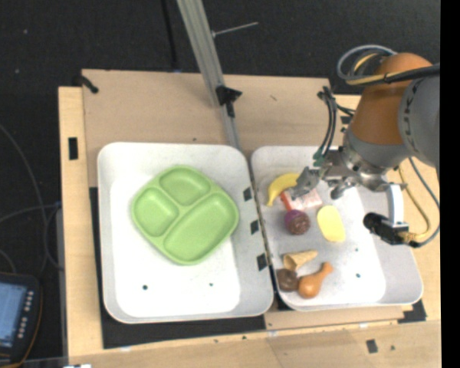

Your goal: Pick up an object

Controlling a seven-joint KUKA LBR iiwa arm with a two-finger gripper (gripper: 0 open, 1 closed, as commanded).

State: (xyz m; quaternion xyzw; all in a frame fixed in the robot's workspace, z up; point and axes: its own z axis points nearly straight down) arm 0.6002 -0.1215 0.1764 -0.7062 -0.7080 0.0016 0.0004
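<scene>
Jaws (324,184) spread apart — poised above the right bin (399,282).

The grey KUKA arm (422,121) wears a broad orange band, looped pale cables above, and a metallic grey tool (324,181) with black fittings.

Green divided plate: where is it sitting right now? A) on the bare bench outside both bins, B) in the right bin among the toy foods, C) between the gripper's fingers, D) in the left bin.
D: the green divided plate lies flat inside the left bin, while the banana and other toy foods share the right bin.
</scene>
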